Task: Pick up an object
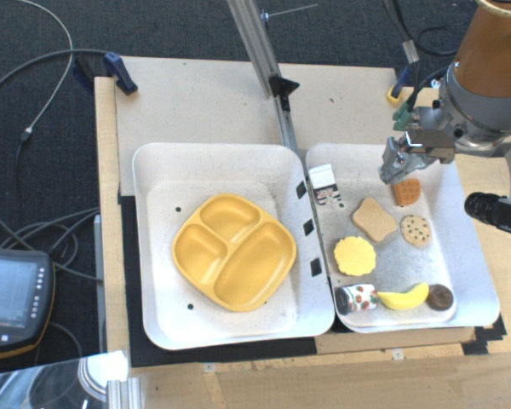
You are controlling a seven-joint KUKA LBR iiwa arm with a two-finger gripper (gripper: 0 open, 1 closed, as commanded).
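Apparently unloaded, the gripper is poised beside an orange waffle; jaw opening cannot be told, so the waffle may be knocked aside

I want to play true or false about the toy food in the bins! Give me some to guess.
1. The yellow plate lies in the left bin. True.
2. The banana lies on the yellow plate. False: it lies in the right bin, near the front edge.
3. The tool hangs over the right bin, next to the small orange piece. True.
4. The cookie is in the left bin. False: it is in the right bin, beside the toast slice.
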